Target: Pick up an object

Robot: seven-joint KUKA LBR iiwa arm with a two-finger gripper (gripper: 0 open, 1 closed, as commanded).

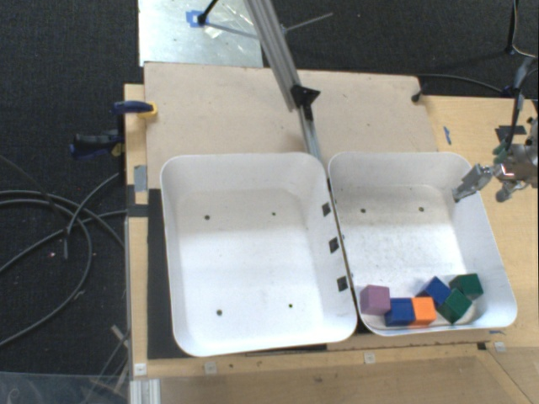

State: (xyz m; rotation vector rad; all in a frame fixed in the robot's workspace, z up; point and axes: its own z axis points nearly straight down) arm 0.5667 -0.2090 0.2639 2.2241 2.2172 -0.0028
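Observation:
Several small blocks huddle in the near right corner of the right bin (404, 225): a purple block (376, 298), a blue block (400, 311), an orange block (424, 310), a second blue block (435, 290) and two dark green blocks (456, 306) (469, 285). My gripper (485, 188) hangs at the view's right edge, over the far right rim of that bin. It is well above and behind the blocks. Its fingers (466, 184) stand apart with nothing between them.
The left bin (244, 251) lies beside the right one, with black clips (333, 244) along the shared wall. A slanted metal pole (278, 49) crosses the back of the bench. A blue clamp (99, 144) and cables (50, 225) sit off the left side.

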